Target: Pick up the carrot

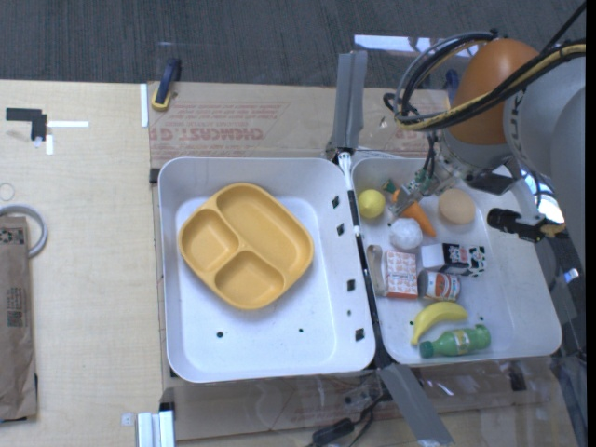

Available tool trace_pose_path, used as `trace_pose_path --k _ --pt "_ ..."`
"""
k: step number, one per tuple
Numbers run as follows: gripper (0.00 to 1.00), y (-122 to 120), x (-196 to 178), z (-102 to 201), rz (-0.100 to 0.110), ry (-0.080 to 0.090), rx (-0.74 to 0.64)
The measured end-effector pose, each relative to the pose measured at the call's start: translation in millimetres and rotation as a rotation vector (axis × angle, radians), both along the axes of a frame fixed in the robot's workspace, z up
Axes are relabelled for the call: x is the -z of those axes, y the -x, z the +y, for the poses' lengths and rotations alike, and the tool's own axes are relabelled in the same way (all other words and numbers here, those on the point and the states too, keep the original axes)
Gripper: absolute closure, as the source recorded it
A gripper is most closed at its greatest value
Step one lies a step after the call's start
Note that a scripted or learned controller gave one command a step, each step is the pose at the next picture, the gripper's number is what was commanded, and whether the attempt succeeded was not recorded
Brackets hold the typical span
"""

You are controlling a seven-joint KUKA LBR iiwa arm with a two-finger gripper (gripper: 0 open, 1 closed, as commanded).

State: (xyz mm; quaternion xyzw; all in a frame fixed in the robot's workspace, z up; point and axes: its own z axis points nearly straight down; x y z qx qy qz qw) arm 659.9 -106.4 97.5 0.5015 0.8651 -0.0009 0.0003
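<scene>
The carrot (419,217) is small and orange with a green top. It lies in the right bin (531,291) near the back, between a lemon (372,203) and a beige egg-shaped thing (456,206). My gripper (418,190) hangs from the arm, low over the bin, right at the carrot's upper end. Its tip is small and partly hidden by the wrist and cables, and I see nothing lifted clear of the bin floor.
A white ball (406,234) touches the carrot's front side. Further forward lie a red-and-white box (401,274), a black-and-white carton (463,255), a can (441,285), a banana (438,316) and a green bottle (454,341). The left bin (186,343) holds a yellow divided plate (245,245).
</scene>
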Motion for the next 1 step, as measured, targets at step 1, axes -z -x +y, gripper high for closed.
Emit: trace_pose_path --k 1 --pt "1.0 -0.1 -92.5 41.5 0.0 0.0 -0.118"
